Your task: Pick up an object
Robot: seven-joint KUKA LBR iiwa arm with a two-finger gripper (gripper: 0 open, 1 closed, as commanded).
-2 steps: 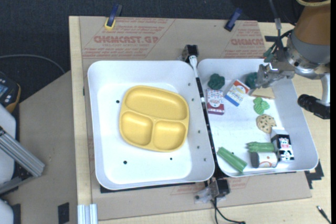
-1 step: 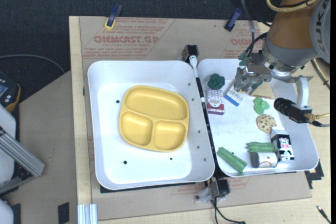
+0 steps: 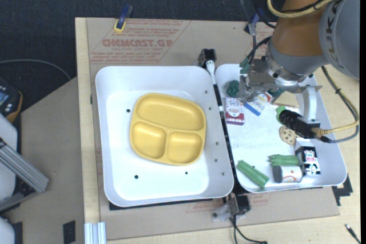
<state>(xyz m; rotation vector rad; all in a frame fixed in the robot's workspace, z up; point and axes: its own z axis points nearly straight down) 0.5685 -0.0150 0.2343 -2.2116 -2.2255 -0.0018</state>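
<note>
Left bin [image 3: 108, 123]: a yellow divided tray [image 3: 167, 127] is occupying its middle, leaving bare floor lying open around the tray's edges. Right bin [image 3: 329, 177]: the gripper [image 3: 251, 87] is crowding the far left corner beside a red-and-white card [image 3: 234, 111]. A green cylinder [image 3: 252, 173], green marker [image 3: 284, 160] and black-and-white toy [image 3: 309, 160] are lining the near edge. The centre is lying open.

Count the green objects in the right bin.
3: a green cylinder near the front left, a green flat piece right of it, and a dark green lump at the back left. The arm may hide others.
</note>
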